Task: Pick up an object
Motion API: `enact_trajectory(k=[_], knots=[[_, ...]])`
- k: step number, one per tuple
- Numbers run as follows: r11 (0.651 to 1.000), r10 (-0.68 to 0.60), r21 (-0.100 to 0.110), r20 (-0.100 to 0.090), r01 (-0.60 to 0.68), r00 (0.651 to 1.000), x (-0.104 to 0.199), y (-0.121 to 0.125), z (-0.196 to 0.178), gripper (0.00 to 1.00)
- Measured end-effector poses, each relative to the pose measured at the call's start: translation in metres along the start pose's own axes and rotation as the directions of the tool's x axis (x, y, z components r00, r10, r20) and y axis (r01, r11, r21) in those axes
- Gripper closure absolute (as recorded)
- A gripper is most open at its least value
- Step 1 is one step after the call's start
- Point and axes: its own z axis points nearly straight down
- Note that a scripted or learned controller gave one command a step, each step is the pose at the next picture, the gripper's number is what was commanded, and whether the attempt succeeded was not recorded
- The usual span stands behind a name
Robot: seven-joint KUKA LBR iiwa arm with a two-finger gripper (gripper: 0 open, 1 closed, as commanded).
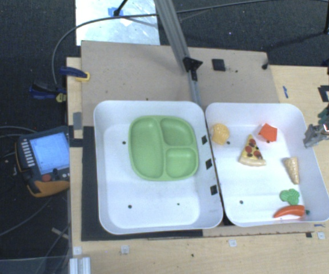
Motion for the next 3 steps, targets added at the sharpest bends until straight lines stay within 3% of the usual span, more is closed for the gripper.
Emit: enact_trajectory(k=[1,3], knots=[[1.000,0.000,0.002,-0.001,0.000,1.000,0.000,0.001,-0.021,1.00],[1.000,-0.003,0.002,-0.003,0.003,1.000,0.084,0.051,0.005,1.00]])
